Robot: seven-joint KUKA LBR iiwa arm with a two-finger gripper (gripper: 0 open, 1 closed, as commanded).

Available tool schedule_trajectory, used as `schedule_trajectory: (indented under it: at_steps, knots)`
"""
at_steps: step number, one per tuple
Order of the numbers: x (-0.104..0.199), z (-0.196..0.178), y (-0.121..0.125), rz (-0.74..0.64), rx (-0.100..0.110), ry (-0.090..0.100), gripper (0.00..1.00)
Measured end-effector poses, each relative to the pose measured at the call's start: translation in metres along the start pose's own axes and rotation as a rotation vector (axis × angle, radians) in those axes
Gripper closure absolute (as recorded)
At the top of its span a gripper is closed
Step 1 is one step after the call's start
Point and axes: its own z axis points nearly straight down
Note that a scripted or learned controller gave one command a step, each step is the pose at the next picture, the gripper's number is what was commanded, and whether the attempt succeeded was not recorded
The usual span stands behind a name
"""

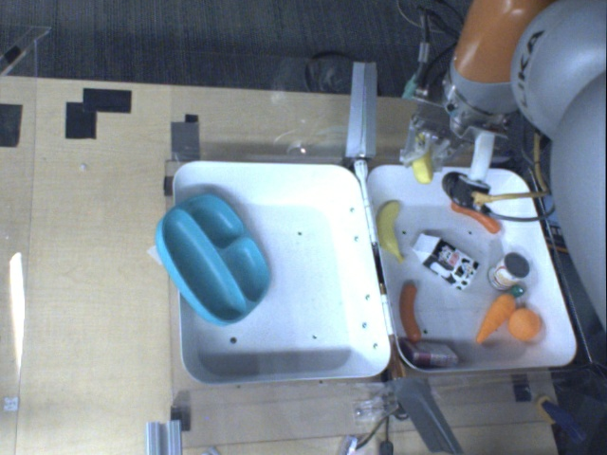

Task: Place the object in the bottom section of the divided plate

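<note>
Plate of blue plastic (pixel 213 254), divided into sections, lies at the left side of the left bin (pixel 303 292), its outer edge reaching over that bin's left rim. Well apart from it, above the far edge of the right bin (pixel 453 303), a small yellow object (pixel 421 170) sits right at the tip of the pincer (pixel 422 156). Whether the pincer is clamped on this object or merely touching it cannot be told, nor how far it is spread. Just below the yellow object, a banana (pixel 389 228) lies along the right bin's left wall. Near the bin's middle is a black-and-white box (pixel 449 260), with a thin orange-red pepper (pixel 477 219) above it and a small round tin (pixel 509 270) to its right. A brown sausage (pixel 409 312) lies lower down, and a carrot (pixel 494 319) touches an orange (pixel 524 325) in the near right corner. Both bins rest on the pale wooden bench (pixel 85 254).
</note>
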Motion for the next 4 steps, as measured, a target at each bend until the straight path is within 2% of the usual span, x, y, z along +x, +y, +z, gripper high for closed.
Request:
schedule_trajectory:
  at_steps: [1,2,3,4]
  knots:
    - [0.045,0.064,-0.078,-0.108,0.006,0.0,1.0]
    - [0.116,0.027,-0.157,0.014,0.005,0.001,1.0]
    - [0.132,0.087,-0.222,-0.17,0.007,0.0,1.0]
    - [0.033,0.063,-0.19,-0.208,0.003,0.001,1.0]
